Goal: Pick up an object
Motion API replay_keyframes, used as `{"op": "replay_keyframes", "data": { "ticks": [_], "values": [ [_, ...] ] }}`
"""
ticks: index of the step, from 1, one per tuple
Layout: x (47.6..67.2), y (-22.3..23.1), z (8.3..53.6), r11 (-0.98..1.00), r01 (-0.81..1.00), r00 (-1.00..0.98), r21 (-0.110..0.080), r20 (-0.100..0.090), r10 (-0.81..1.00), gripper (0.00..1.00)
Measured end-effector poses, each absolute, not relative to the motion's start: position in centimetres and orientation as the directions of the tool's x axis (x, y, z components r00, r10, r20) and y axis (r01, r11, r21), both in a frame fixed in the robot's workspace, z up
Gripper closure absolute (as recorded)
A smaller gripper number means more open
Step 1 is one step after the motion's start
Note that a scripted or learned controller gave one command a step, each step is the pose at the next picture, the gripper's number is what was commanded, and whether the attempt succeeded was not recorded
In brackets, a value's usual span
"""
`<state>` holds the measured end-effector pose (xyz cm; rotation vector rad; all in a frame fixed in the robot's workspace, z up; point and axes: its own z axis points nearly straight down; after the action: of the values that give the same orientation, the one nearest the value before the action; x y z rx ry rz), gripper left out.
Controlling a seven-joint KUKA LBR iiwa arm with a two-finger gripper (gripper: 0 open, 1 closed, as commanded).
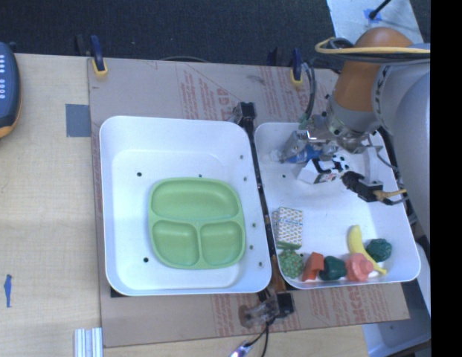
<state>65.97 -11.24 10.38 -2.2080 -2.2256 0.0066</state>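
Pretty early on: the pincer (314, 153) hangs over the right bin's (409, 233) far end, grip state impossible to tell, while the toy food (342, 262) sits untouched at the near edge.

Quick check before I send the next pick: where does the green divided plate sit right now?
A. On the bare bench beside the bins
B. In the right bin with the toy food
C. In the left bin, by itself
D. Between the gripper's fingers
C. The green divided plate lies flat in the left bin, while the toy food sits in the right bin.
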Motion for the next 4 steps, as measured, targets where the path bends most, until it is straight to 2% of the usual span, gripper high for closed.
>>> {"op": "replay_keyframes", "data": {
  "ticks": [1,2,3,4],
  "values": [
    [65.7,-16.1,9.4,0.002,1.0,-0.002,0.0,-0.001,1.0,0.0],
    [61.1,-20.3,9.2,0.002,1.0,-0.002,-0.005,0.0,1.0,0.0],
    [65.3,-21.2,9.0,0.011,1.0,-0.011,-0.027,0.005,1.0,0.0],
    [62.3,-16.9,22.2,0.006,1.0,-0.006,0.001,0.001,1.0,0.0]
  ]
}}
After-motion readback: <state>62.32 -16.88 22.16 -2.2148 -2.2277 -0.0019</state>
